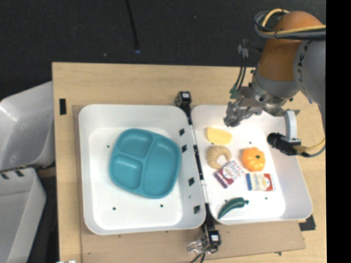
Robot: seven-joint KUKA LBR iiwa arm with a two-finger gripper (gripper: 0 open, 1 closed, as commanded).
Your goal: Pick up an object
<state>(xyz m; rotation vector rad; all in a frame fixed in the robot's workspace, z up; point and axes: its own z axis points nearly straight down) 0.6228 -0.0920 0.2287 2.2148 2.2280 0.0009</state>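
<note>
The right bin holds several small items: a yellow piece, a tan round bun, an orange pumpkin-like fruit, a purple packet, a red-and-white carton and a green pepper. My gripper hangs over the back of the right bin, just above and to the right of the yellow piece. Nothing shows between its fingers.
In the left bin lies a teal divided plate. A black clamp sits at the back between the bins. A black cable part juts over the right bin's far side. Wooden bench surrounds both bins.
</note>
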